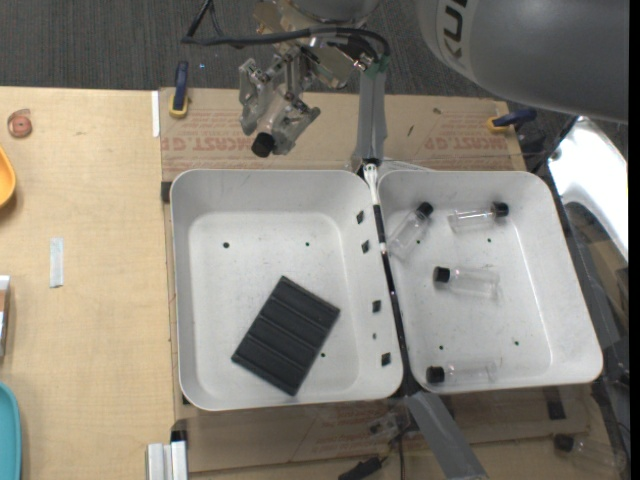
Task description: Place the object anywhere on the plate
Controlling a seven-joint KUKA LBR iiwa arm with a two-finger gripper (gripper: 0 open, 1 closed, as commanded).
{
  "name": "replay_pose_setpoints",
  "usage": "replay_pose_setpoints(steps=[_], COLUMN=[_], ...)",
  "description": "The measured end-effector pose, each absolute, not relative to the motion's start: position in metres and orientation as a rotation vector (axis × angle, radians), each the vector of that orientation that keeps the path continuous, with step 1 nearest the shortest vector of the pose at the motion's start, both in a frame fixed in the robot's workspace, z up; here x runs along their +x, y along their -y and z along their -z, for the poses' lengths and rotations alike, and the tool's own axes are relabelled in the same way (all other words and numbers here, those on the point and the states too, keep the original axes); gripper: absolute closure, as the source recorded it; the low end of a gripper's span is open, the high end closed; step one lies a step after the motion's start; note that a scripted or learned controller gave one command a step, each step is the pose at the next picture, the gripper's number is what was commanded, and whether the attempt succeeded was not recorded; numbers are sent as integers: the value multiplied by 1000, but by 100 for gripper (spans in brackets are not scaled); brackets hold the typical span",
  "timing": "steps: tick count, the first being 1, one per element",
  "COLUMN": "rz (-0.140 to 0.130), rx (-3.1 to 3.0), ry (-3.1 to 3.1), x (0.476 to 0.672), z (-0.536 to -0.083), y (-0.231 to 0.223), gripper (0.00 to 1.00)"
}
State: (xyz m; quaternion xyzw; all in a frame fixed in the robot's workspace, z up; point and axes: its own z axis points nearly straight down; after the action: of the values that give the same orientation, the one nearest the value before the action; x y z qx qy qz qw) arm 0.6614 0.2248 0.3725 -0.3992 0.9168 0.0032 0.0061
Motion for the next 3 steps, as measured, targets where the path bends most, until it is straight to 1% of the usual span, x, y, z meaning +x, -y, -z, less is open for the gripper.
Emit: replay_pose_setpoints(steps=[1,3], rz=[-2,-9], rx=[-1489,-1467], ry=[-2760,-2761], x=[660,664], z=[-442,-461], y=[-223,-220], gripper=[100,100])
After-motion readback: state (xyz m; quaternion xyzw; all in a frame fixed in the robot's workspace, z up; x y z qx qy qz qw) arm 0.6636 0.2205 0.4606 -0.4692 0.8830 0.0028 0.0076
